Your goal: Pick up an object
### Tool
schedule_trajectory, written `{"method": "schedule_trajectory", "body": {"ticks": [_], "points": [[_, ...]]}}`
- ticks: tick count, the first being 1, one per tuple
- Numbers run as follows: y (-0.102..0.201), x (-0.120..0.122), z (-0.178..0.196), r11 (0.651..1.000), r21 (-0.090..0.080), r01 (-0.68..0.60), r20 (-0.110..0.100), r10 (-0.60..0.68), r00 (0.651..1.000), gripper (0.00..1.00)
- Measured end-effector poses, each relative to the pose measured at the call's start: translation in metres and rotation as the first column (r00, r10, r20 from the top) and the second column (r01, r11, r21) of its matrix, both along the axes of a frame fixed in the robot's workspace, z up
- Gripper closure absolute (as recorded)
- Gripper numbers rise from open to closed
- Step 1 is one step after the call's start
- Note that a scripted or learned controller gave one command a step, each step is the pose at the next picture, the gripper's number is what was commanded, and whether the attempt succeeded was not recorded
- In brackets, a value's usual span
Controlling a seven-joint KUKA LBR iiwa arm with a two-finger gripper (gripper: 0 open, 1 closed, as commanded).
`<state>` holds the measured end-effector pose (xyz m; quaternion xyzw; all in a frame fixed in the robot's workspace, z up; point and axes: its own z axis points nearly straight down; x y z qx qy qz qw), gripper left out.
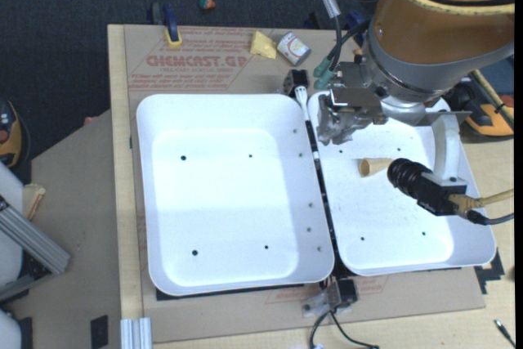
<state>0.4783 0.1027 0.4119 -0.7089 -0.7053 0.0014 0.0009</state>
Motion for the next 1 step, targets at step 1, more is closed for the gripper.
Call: {"method": "schedule_trajectory", "body": {"ticks": [1], "points": [[0.0891,0.0004,0.0057,1.0,0.003,-0.015,0.007,0.015,1.0,1.0]]}}
